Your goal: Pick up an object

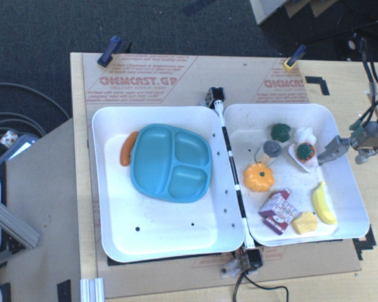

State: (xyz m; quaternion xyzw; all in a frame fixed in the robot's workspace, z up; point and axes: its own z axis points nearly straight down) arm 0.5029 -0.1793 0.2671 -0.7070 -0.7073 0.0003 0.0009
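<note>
On the near part of the bench (176,275) two white bins sit side by side. In the right bin (346,225), nearest the front rim, lie a small yellow block (305,223) and, just left of it and touching, a maroon packet (277,211). A banana (323,204) lies just right of the block, along the right wall. Farther back sits an orange pumpkin (259,177), close to the divider between the bins. Beyond it a small grey cup (271,149) stands near a white piece with a red and green top (304,151). A dark green ball (280,131) lies farthest back in this bin.

The left bin (113,200) holds a blue tray (171,163) with three compartments, lying flat near the middle. An orange carrot (126,148) lies at the tray's far left edge, partly tucked beneath it.

The gripper (340,148) hangs at the right bin's right wall, about level with the white piece and just right of it. Nothing is seen between its fingers, and how far apart they stand cannot be told from this angle.

At the bench's far edge a blue clamp (109,51) sits on the left and a yellow clamp (294,57) on the right.
</note>
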